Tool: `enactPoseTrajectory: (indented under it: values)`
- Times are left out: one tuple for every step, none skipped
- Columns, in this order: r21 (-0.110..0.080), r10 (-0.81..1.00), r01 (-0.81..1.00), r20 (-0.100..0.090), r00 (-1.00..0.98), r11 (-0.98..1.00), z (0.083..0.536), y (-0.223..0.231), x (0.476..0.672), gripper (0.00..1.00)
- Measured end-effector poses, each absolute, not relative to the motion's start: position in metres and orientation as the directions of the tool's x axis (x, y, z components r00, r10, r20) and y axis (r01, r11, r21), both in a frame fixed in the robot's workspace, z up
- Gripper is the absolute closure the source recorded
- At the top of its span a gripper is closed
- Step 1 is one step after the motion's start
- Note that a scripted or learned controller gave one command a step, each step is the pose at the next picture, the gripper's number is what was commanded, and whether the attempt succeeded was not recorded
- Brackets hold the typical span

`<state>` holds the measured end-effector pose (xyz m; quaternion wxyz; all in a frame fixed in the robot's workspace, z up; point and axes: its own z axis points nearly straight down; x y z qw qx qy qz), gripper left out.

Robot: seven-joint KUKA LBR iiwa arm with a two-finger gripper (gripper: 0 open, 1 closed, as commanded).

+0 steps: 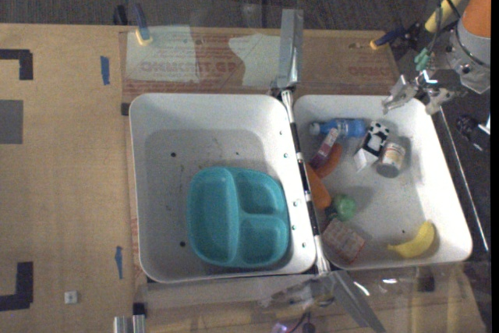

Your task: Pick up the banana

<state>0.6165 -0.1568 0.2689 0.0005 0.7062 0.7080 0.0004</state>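
So the gripper [409, 93] is hanging over the back edge of the right bin [448, 191], and its two thin fingers look spread apart with nothing between them, though the view is grainy enough up there that I'm hedging a bit on how wide. The banana [415, 240] is sitting well away from it, down at the bin's near right corner, tucked close to the side wall and lying flat on the floor. Its long axis is running on a diagonal, with one tip pointing up toward the right wall and the other trailing off toward the near left, and the curve is bowing down toward the near rim. For the step in hand, which I'm reading as the approach, the arm is going to need to travel across the whole bin toward the camera, staying high enough to clear the can [391, 155] and the blue bottle [340, 128] right below the gripper. I'd be turning the wrist so the fingers close across the banana's short width at the fat middle, not along its length. The wall is the worry: one finger is going to be dropping in beside it, so coming straight down and centred is mattering more than speed.
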Motion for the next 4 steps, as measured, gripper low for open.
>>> enactPoseTrajectory:
  values:
    - [0.005,0.992,0.992,-0.003,-0.128,0.128,0.316,-0.164,0.612,0.00]
    - [0.001,0.986,0.986,-0.001,-0.165,0.165,0.282,-0.214,0.484,0.00]
    - [0.001,0.975,0.975,0.000,-0.221,0.221,0.148,-0.224,0.480,0.00]
    - [0.001,0.975,0.975,-0.001,-0.221,0.221,0.148,-0.224,0.480,0.00]
